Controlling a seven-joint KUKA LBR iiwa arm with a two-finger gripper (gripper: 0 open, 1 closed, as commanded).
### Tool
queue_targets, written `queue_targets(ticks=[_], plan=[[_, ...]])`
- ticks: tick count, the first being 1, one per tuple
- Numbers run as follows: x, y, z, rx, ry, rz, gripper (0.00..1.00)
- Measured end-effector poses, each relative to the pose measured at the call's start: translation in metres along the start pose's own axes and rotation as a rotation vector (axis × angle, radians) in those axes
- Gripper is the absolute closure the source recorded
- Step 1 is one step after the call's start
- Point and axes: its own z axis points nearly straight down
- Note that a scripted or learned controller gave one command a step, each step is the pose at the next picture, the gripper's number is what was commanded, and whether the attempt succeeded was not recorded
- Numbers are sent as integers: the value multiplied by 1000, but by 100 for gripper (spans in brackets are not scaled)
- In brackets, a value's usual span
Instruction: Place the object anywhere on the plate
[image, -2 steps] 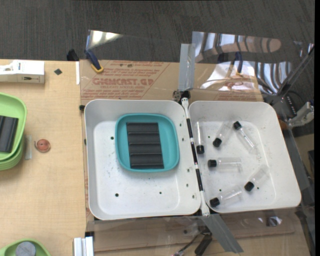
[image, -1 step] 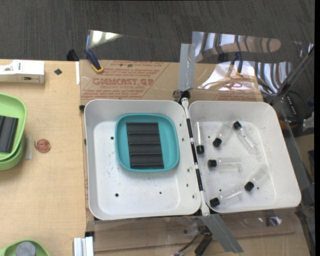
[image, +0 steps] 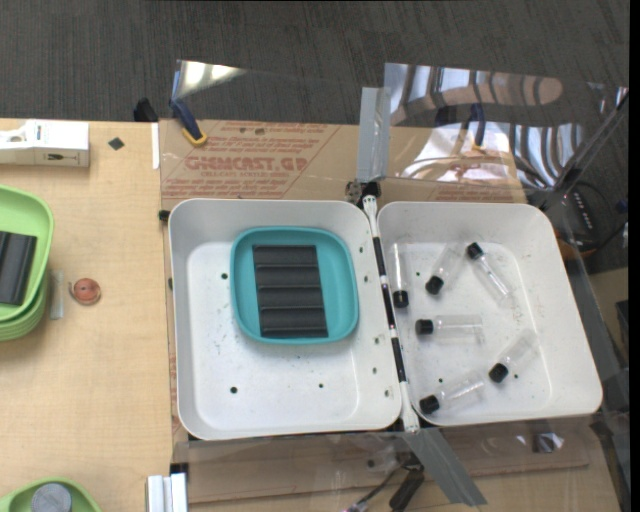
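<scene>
A teal square plate (image: 295, 285) with a dark ribbed insert sits in the upper middle of the left white bin (image: 200, 330). The right white bin (image: 560, 300) holds several clear plastic tubes with black caps, lying loose: one (image: 488, 270) near the top, one (image: 443, 271) to its left, one (image: 450, 325) in the middle, one (image: 512, 358) at lower right, one (image: 452, 394) near the front edge, and one (image: 397, 278) along the left wall.
A green tray (image: 25, 265) stands at the far left of the wooden bench, with a small round orange piece (image: 86, 290) beside it. Cardboard (image: 260, 160) and clear plastic sheeting (image: 480, 130) lie behind the bins.
</scene>
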Motion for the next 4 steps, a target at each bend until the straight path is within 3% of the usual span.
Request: queue_targets(ticks=[1,4], plan=[[1,-1,-27,0,0,40,0],[-4,2,-28,0,2,373,0]])
